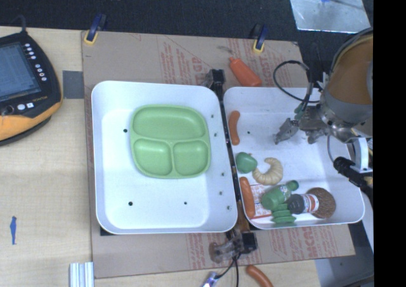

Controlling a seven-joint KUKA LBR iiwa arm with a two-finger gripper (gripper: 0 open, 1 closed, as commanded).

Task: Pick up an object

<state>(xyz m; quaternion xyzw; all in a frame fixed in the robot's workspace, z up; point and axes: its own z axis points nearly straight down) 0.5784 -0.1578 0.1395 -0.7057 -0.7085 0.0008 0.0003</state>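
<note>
Camera view. The arm (347,79) entered from the right and reached over the right bin (254,98). The gripper (284,133) hung above the bin's upper middle, pointing left. Its fingers (279,137) stood slightly apart with nothing between them.

Positions relative to the fingers:
- A sausage (234,126) lay well to the left of them, along the bin's left wall, lengthwise up and down.
- A green pepper (245,162) lay below and left of them.
- A croissant (269,171) lay almost straight below them, just right of the pepper.
- A second sausage (246,197) lay further below, at the left wall.
- A bottle (304,204) lay on its side near the bottom wall, below and slightly right of the fingers. Green items (277,200) were packed against its left end.
- A brown ball (323,201) touched the bottle's right end.
- A carrot (244,72) lay outside the bin, above and left of the fingers, on the cardboard (184,57).

None of these objects touched the fingers.

The left bin (114,152) lay far to the left of the fingers. It held a green divided plate (170,140) with three compartments. A tablet (25,82) with an orange edge lay on the bench at the far left. Two clamps (94,28) held the cardboard's upper edge.
</note>
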